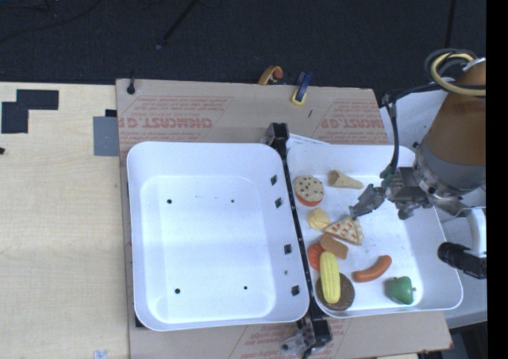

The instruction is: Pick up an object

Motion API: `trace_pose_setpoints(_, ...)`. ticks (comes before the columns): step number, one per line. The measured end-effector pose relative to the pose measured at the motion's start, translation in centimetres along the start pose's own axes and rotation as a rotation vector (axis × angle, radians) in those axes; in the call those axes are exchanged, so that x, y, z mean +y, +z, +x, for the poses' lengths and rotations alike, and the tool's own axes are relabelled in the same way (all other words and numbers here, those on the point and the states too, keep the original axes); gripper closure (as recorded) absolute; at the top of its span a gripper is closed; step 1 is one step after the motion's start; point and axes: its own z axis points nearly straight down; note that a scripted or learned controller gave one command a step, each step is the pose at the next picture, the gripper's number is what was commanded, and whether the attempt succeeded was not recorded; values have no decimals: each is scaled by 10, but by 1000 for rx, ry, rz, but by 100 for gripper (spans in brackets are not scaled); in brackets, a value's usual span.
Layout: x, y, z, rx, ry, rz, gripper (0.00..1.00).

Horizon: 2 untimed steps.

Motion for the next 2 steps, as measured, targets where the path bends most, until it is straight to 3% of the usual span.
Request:
trace_pose_setpoints(1,14,145,23,-1,0,-8,0)
trace_pose_setpoints(2,14,146,23,-1,3,-7,0)
